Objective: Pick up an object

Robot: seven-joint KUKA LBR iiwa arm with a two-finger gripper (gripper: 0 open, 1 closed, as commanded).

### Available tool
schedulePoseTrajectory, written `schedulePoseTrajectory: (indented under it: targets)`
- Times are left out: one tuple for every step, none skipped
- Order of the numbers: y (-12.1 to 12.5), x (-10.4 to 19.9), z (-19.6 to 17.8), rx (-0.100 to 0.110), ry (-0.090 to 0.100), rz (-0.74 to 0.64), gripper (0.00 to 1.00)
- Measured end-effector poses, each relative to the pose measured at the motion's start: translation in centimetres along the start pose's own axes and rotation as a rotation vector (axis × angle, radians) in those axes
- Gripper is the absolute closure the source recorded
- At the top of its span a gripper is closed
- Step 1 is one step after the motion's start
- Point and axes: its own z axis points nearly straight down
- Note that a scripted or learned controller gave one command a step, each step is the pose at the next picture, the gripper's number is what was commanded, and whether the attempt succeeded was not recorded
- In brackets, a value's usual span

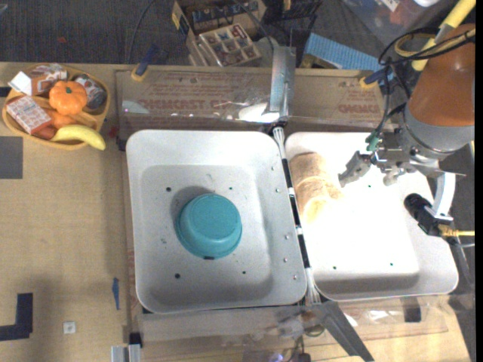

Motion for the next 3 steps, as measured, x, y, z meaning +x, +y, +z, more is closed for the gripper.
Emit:
schedulePoseTrajectory:
  targets:
    - [3.8, 0.0, 11.4, -0.003, -0.001, -0.14, 0.0]
    - [3.9, -0.3, 10.4, -0.005, -0.001, -0.133, 1.0]
    - [3.9, -0.3, 10.4, -0.005, -0.001, -0.133, 0.0]
